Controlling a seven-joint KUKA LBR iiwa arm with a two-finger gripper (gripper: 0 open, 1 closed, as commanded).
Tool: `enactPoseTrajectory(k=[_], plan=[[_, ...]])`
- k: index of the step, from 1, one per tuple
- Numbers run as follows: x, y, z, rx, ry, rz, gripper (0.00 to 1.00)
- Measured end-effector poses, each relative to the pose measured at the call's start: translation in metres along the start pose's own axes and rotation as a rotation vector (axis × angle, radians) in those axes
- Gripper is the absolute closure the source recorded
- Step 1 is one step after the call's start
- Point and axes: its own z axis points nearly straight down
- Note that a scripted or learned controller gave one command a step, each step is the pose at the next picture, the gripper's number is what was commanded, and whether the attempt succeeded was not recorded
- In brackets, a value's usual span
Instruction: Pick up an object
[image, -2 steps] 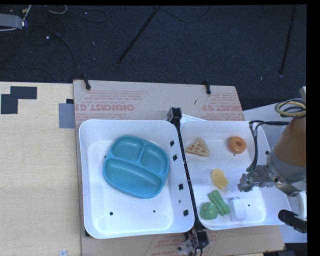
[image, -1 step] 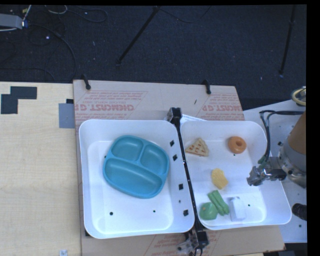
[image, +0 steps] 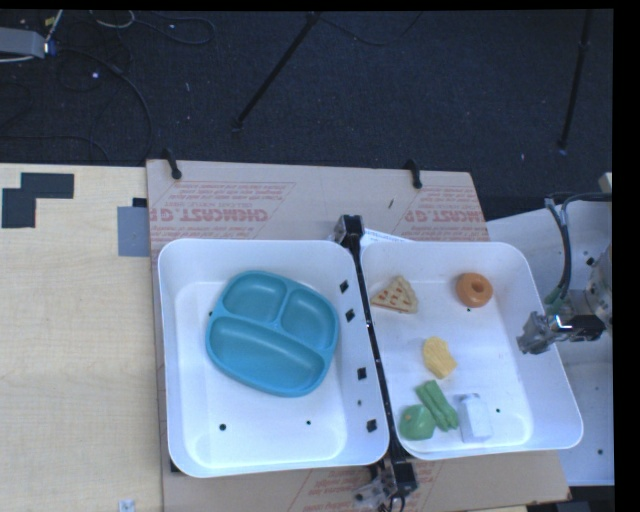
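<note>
We look down at a slant from above the bench (image: 80, 330), far enough back to take in both white bins (image: 190, 440), its far edge and dark floor beyond.

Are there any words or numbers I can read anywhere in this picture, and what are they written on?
"CHEMCAST GP": red print on the brown cardboard sheet under the bins, upside down, behind the left bin.
The same red print again on the cardboard behind the right bin, cut off and blurred.
Smaller red lines under each are too blurred to read.
No words on the blue plate or the toy food.
</note>
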Motion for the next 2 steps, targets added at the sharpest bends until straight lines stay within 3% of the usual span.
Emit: enactPoseTrajectory(k=[1,2], plan=[[0.046,0.007,0.002,0.006,0.004,-0.004,1.00],[0.101,-0.001,0.004,0.009,0.004,-0.003,1.00]])
